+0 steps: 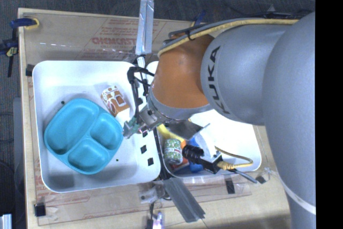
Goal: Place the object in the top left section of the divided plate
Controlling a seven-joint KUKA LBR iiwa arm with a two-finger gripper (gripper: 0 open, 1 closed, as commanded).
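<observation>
The blue divided plate (83,135) lies in the left bin (53,75), toward its front left, and its three sections hold nothing. A small brown and white packet (114,100) rests on the bin floor just beyond the plate's far right rim. My gripper (132,127) hangs low at the plate's right edge, close to the wall between the bins. Something small and greenish shows at its tip, and I cannot tell what it is or whether it is held. The wide grey and orange wrist hides what lies behind the gripper.
The right bin (241,137) holds a green-labelled can (172,150) near its front left, with blue and orange items beside it, partly under the arm. A grey metal bar (144,24) stands at the back between the bins.
</observation>
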